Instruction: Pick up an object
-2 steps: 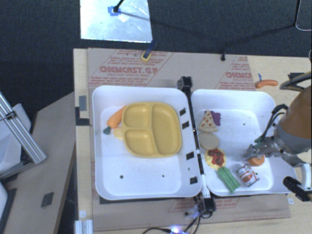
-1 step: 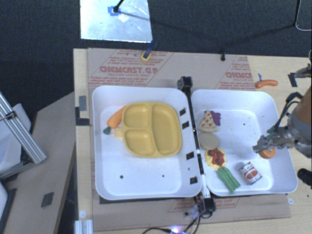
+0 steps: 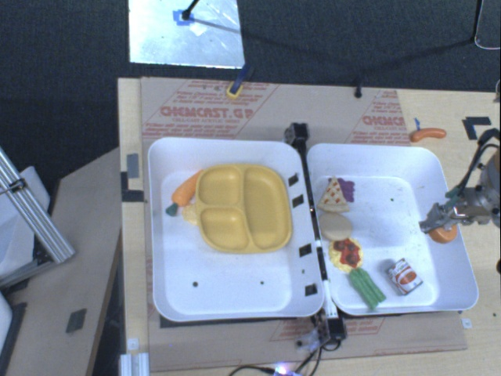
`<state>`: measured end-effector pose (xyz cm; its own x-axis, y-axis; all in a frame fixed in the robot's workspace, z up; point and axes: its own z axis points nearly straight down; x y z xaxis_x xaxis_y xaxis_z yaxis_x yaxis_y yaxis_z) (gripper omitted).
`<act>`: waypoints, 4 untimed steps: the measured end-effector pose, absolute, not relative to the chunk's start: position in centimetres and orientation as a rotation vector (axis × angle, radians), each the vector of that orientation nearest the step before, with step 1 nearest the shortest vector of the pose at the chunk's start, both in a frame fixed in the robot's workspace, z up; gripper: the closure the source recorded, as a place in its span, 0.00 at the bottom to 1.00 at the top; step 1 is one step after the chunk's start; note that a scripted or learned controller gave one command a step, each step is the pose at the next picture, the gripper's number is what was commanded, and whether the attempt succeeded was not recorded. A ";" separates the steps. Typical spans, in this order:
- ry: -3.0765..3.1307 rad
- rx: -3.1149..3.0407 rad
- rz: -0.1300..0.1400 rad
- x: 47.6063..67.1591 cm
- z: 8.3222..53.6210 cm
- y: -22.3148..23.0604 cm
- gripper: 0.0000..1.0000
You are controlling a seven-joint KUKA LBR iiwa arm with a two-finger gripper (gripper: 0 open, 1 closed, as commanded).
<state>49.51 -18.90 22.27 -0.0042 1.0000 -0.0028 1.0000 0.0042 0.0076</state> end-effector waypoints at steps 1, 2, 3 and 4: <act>2.228 2.210 0.005 52.4 23.0 -15.1 1.00; 2.232 2.209 0.005 54.4 22.5 -9.5 1.00; 2.229 2.210 0.006 57.9 23.1 -5.3 1.00; 2.231 2.210 0.005 60.7 22.1 0.1 1.00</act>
<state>60.73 0.13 22.12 -0.0098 1.0000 0.0014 0.9999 0.0098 0.0030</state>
